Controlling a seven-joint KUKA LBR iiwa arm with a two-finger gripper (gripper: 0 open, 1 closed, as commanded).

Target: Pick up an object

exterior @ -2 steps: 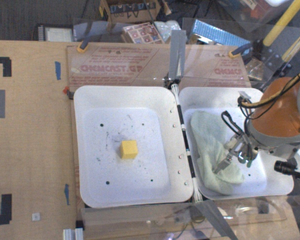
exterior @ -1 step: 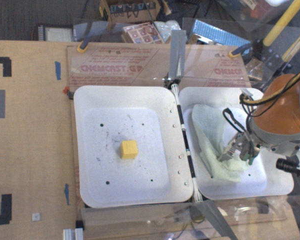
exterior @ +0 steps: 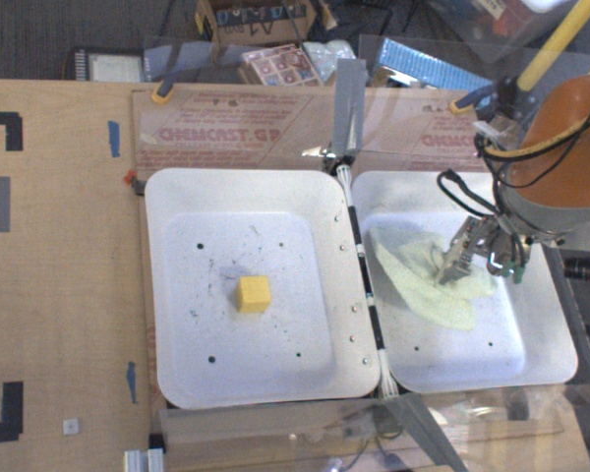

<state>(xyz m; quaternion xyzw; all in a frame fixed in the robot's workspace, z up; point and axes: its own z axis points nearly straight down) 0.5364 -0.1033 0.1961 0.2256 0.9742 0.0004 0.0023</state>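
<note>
In the right bin (exterior: 541, 357), the hand (exterior: 453, 266) touches a pale green cloth (exterior: 423, 285); its spread cannot be told.

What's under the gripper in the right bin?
A pale green cloth lies flat on the right bin's floor, with the gripper directly over its upper right part. The patch of cloth beneath the gripper is covered, so contact cannot be confirmed.
</note>
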